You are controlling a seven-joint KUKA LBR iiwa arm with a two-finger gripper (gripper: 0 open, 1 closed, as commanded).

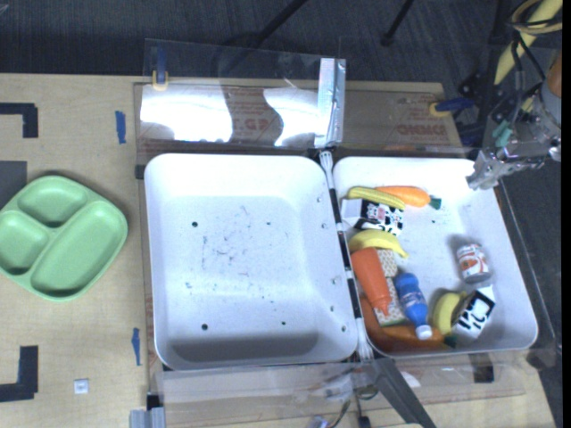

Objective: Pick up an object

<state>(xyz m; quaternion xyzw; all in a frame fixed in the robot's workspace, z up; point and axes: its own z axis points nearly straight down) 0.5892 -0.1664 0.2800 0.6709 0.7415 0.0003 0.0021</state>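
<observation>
Bench [71, 123]: pale wood, carrying two shallow white bins side by side at the centre of the frame.

Left bin [165, 181]: bare white floor with faint scuff marks.

Right bin [517, 306]: holds all the loose objects, gathered mostly along its left wall and lower edge.
- Carrot [406, 195], orange, at the upper middle, lying across a banana [364, 193].
- Black-and-white carton [381, 214] just below them.
- Second banana [376, 242] beneath the carton.
- Orange bottle [371, 279] lying lengthwise by the left wall, a patterned packet [387, 264] on top of it.
- Blue bottle [412, 301] just right of the orange one, white cap toward the lower edge.
- Small can [471, 261] standing apart toward the right.
- Yellow fruit [445, 310] and a black-and-white box [476, 311] touching at the lower right.

Green divided tray [58, 236]: on the bench at far left, well apart from the bins.

Claw [486, 172]: at the upper right corner of the right bin, over its rim, clear of every object; whether wide or narrow, cannot tell.
</observation>
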